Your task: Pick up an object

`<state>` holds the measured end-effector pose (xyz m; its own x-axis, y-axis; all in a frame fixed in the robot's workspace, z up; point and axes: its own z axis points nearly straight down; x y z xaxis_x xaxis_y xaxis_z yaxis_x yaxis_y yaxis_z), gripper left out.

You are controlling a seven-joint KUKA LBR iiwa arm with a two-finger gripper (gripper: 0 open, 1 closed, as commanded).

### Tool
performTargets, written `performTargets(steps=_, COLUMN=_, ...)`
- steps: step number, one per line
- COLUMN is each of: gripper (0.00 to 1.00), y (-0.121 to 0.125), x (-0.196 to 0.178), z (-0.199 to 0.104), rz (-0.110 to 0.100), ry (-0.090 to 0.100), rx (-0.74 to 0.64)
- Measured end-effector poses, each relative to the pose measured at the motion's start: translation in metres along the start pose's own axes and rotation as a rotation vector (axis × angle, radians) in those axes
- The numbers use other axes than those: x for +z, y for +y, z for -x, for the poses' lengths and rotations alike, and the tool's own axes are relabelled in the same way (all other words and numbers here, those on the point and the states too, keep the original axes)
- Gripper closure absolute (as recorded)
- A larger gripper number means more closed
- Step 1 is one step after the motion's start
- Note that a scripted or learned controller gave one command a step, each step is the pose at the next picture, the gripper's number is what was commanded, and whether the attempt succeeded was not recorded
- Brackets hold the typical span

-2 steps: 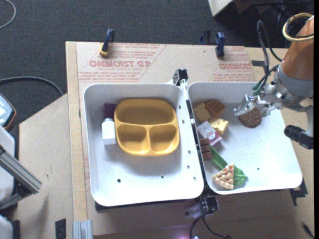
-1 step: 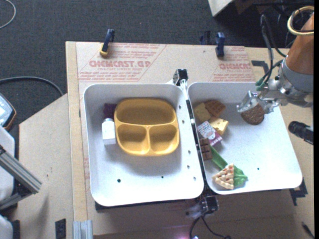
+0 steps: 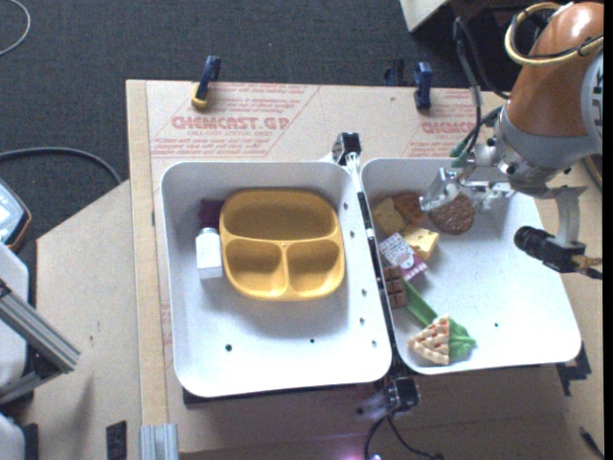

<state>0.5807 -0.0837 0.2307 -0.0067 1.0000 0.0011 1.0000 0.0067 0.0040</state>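
Tabletop [image 3: 287, 113]: pale board with red printed lettering, carrying two shallow white bins side by side, held by blue clamps [image 3: 207, 77] at the far edge.

Left bin [image 3: 182, 286]: holds a yellow-orange plastic tray with three compartments [image 3: 282, 243], lying flat near the centre. Just beside the tray's left edge, a small white bottle-like item [image 3: 209, 253]; behind it a dark purple item [image 3: 211, 209], partly hidden by the tray.

Right bin [image 3: 517, 305]: toy foods clustered along its left side. Far corner: tan biscuit-like piece [image 3: 388, 217] and a brown round cookie-like piece [image 3: 410, 206]. Nearer: yellow cheese wedge [image 3: 423, 242], a white-and-pink wrapped packet [image 3: 396, 250], a brown chocolate-like bar [image 3: 394, 286] against the left wall, a green strip [image 3: 420, 303], then a pizza slice [image 3: 432, 341] resting on a green leaf [image 3: 460, 338] at the near edge.

Grey arm with orange band [image 3: 551, 75] reaches in from the right. Claw [image 3: 458, 188] is low over the far part of the right bin, directly above a dark brown round patty [image 3: 455, 215], touching or nearly so. Finger spread: cannot tell; metal parts overlap. Patty appears to lie on the bin floor.

A black cylindrical part [image 3: 541, 245] juts beside the wrist.
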Motion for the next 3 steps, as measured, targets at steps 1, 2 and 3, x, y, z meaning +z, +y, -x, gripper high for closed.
performTargets(steps=1, gripper=1.00, y=0.018, x=-0.008, z=-0.053, rz=0.000, ry=0.000, rx=0.000)
performTargets(steps=2, gripper=1.00, y=0.042, x=0.009, z=-0.105, rz=-0.001, ry=0.000, rx=0.000)
performTargets(steps=3, gripper=1.00, y=0.062, x=0.008, z=-0.144, rz=0.000, ry=0.000, rx=0.001)
